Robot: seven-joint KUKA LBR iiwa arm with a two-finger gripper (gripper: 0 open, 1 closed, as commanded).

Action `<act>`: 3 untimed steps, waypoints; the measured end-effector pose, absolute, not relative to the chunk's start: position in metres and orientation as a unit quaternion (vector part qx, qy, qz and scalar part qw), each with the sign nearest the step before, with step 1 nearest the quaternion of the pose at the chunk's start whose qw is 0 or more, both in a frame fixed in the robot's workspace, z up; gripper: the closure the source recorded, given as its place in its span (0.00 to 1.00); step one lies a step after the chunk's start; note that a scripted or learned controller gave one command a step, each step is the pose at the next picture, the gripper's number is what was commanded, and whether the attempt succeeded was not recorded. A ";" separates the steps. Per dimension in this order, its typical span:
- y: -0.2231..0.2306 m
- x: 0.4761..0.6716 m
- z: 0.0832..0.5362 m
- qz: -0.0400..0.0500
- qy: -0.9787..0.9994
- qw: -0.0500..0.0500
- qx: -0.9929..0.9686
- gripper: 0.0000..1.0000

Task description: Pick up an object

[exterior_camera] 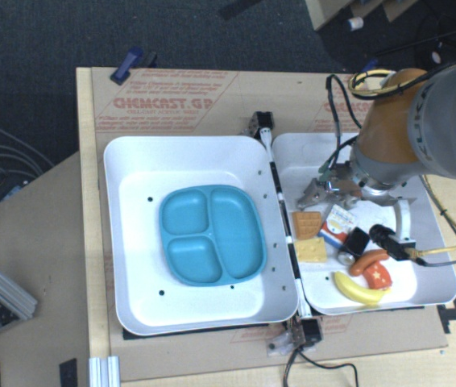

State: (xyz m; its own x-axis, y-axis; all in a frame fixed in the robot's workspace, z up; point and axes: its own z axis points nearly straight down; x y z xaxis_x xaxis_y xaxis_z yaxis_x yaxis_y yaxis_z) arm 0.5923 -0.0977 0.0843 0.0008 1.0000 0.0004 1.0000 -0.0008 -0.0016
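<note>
Camera view: the gripper (330, 190) hangs low in the right bin (429, 297), fingers seemingly apart over 2 crackers (308, 223), banana (358, 289) nearby

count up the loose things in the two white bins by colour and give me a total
Blue: 1, the blue three-compartment plastic plate.
Yellow: 2, the yellow toy banana and the pale yellow square block.
Red-orange: 1, the red toy tomato.
Tan: 1, the tan square cracker.
Total: 5, leaving out the unclear pieces under the arm.

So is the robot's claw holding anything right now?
Gripper: cannot be told; it sits low in the right bin, above the toast piece.
</note>
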 end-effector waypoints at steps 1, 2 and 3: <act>-0.100 0.656 0.079 0.014 -0.704 0.018 -0.710 0.00; -0.104 0.654 0.088 0.019 -0.703 0.019 -0.710 1.00; -0.103 0.655 0.089 0.018 -0.704 0.018 -0.710 0.00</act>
